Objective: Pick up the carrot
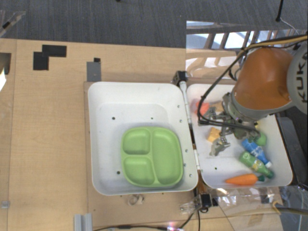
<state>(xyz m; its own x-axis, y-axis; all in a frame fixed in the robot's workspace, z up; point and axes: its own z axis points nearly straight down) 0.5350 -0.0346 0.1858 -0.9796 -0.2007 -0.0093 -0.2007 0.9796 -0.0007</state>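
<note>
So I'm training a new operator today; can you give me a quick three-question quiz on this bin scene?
1. True or false: the carrot lies in the same bin as the green plate.
2. Which bin is the gripper over: A left, B right?
3. The carrot lies near which edge of its bin?

Key: 1 false, it is in the right bin; 2 B; 3 the near edge, at the picture's bottom.

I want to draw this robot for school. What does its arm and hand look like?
The arm is light grey with dark letters on its side, and a big, rounded, shiny orange band sits just above the wrist. Thin black cables loop from the arm to the wrist. Below the band, the hand is small, made of silvery-grey metal parts with thin fingers.
</note>
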